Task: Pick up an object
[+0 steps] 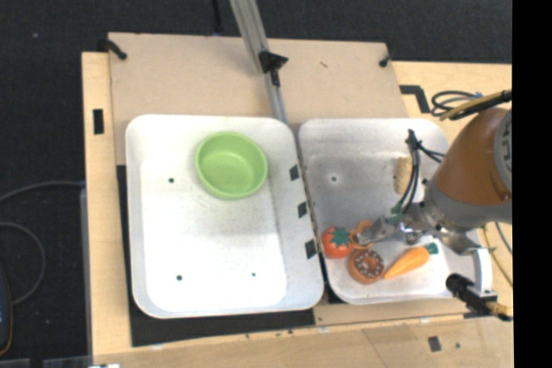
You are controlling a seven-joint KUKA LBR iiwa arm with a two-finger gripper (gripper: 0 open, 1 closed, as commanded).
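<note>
The toys lie in the near part of the right bin (362, 142): an orange tomato-like piece (336, 242) by the bin's left wall, a round brown piece (366, 265) just beside it, and a carrot (406, 262) to the right of that. The gripper (385, 229) hangs just above the brown piece, nothing visibly between its tips. A green bowl (230, 165) sits in the left bin (155, 220), well apart from the toys.

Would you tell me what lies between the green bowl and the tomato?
In the camera view, only bare white bin floor and the two bins' adjoining rims lie between the green bowl and the tomato.
</note>
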